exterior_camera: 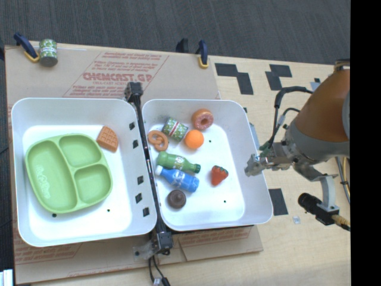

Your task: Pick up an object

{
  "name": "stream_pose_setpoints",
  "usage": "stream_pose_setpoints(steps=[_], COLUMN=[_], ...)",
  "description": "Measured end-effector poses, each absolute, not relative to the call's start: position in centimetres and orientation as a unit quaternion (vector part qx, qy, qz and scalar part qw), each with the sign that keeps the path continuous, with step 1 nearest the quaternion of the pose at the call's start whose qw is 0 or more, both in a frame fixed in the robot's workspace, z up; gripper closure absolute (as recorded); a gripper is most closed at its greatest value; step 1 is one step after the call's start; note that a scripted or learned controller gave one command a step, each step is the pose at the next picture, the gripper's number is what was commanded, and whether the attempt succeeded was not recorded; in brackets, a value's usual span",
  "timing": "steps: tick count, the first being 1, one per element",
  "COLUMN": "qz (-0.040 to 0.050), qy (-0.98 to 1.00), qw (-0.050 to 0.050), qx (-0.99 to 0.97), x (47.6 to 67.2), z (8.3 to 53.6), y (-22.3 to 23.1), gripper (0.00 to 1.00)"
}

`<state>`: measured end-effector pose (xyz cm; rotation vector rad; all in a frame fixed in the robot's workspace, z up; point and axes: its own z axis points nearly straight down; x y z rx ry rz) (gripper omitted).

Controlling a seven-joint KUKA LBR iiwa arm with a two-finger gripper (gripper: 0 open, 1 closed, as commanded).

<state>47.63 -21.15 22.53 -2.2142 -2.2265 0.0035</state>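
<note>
The right bin (235, 204) holds several small items: a pink donut (203, 120), an orange (194, 139), a green can (175, 128), a pretzel (158, 140), a green bottle (178, 162), a blue bottle (177, 179), a strawberry (219, 174) and a chocolate donut (177, 199). My gripper (256, 165) hangs at the bin's right rim, right of the strawberry. Nothing shows between its fingers.
The left bin (24, 219) holds a green divided tray (67, 173) and a brown waffle-like biscuit (108, 139) at the tray's upper right. A black divider clamp (133, 91) sits between the bins. A small can (48, 51) stands on the cardboard's far left corner.
</note>
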Motion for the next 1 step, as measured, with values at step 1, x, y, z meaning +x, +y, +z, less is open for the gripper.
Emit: stream_pose_setpoints(steps=[1], qz=[-0.0002], qy=[-0.709], qw=[-0.002], qx=[-0.705], x=[47.75], z=[25.85], y=[-21.18], gripper=[1.0])
